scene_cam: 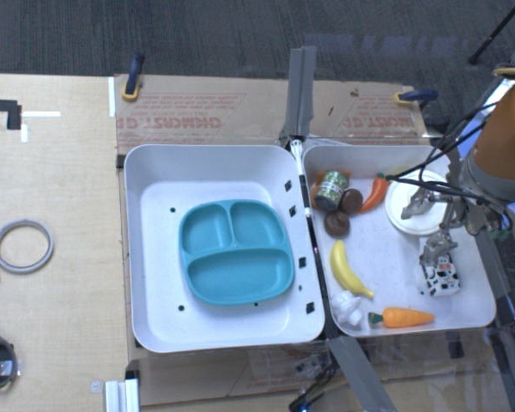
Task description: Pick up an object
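Camera view shows my pincer (439,249) low in the right bin (489,316), reaching in from the right; I cannot tell how it is set. Just below it lies a small black-and-white cow toy (443,278), apparently touching it, though I cannot say it is held. A white plate (409,215) sits beside my wrist. Further left lie a banana (348,269), a green can (330,189) and two brown balls (344,211); a carrot (402,318) rests along the near wall. The left bin (146,256) holds a blue divided tray (236,251).
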Tool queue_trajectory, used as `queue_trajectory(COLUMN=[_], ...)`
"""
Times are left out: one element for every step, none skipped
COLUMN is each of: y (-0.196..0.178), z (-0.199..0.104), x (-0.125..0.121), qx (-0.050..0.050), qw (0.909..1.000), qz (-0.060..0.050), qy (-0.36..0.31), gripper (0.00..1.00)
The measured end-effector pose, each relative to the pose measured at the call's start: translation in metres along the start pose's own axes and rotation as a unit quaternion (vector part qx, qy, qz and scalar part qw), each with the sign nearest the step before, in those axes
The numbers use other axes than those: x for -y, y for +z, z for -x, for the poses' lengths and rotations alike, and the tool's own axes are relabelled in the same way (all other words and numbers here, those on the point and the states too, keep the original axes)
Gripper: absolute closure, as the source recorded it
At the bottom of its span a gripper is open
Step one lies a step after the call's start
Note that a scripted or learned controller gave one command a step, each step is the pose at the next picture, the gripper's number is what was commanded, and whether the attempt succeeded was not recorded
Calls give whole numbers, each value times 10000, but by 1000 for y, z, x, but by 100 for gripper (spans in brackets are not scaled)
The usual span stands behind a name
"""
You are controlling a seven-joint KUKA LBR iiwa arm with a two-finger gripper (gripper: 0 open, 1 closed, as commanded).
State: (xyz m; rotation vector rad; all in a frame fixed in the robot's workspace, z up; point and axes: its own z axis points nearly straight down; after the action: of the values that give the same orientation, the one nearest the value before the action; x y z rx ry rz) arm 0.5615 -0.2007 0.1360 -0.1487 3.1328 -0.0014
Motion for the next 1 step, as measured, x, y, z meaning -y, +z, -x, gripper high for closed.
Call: queue_trajectory(y=[44], z=[68], x=[-31], qx=[-14], qw=[9999], qz=[11], qy=[103], gripper=[0])
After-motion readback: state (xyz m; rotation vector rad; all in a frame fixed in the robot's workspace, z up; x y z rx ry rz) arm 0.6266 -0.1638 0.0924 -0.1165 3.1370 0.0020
